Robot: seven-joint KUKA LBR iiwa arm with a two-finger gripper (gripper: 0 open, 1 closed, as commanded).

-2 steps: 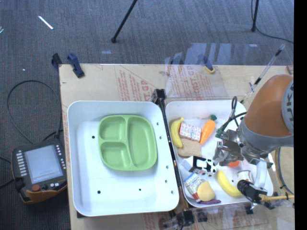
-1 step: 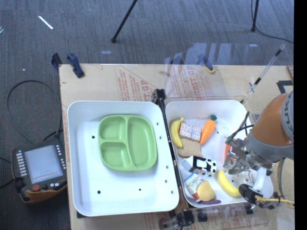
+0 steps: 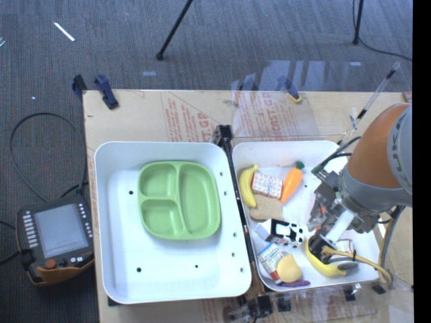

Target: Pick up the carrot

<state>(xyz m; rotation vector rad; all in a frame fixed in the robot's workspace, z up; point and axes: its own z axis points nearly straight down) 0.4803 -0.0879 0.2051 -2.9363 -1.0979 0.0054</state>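
carrot (image 3: 291, 182): one, orange, tapered, green stub at its far end, tilted with the tip toward near-left. Lies free in the far part of the right bin (image 3: 269, 145), nothing gripping it.
beside carrot: touches a small white packet with red print (image 3: 267, 184) on its left; the packet overlaps a tan bread slice (image 3: 267, 210).
bananas: two. One yellow banana (image 3: 247, 186), curved, at the bin's left wall, left of the packet. A second banana (image 3: 324, 262) near the bin's near-right corner, under the wrist.
other items, right bin: one black-and-white piece (image 3: 288, 231) in the middle; one blue-and-white wrapper (image 3: 269, 254); one yellow lemon-like lump (image 3: 289, 269); one purple strip (image 3: 293, 283) at the near wall.
gripper (image 3: 324, 215): right of the carrot, apart from it, low over the bin's right half. Fingers: cannot tell their state, too cluttered with cables.
arm (image 3: 380, 163): one, enters from the right, orange band over grey wrist, angled down and left.
left bin (image 3: 111, 180): one, holds one green three-compartment plate (image 3: 180, 199).
bins: two, side by side.
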